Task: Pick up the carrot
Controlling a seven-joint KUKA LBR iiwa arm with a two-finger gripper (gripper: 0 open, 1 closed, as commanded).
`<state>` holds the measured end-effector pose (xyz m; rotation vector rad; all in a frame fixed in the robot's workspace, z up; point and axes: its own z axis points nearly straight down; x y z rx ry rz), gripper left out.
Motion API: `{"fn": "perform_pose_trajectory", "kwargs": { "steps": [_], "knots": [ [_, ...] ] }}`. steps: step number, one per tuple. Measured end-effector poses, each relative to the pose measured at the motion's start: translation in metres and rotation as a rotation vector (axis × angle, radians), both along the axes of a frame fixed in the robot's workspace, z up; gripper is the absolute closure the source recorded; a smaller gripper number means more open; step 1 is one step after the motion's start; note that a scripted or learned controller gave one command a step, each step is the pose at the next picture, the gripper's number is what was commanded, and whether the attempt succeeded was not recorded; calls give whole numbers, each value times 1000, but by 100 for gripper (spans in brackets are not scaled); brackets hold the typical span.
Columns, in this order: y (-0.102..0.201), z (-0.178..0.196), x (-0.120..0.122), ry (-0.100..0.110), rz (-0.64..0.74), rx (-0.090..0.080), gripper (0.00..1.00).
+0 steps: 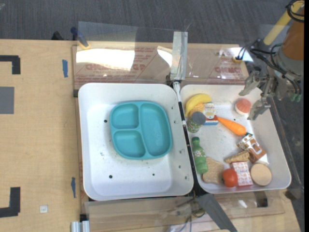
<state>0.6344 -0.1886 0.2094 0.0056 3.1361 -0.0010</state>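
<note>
The arm (292, 33) reaches in from the right, its gripper (258, 98) angled down, jaws apart.

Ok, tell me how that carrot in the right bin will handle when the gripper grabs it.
The carrot looks like smooth, rigid toy plastic, so it should stay stiff but may slip. Its tapered, rounded shape lies flat on the right bin, so it could roll or squirt out toward the thin end if pinched off-centre. It is probably light. The gripper hangs above the bin's far right corner.
</note>
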Motion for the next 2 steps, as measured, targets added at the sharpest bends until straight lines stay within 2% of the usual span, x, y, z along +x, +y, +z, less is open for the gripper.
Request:
{"fn": "perform_pose_trajectory", "kwargs": {
  "steps": [1,2],
  "knots": [
    [22,-110,6,-4,-109,0,0],
    [24,-98,8,-13,-106,-1,100]
  ]
}}
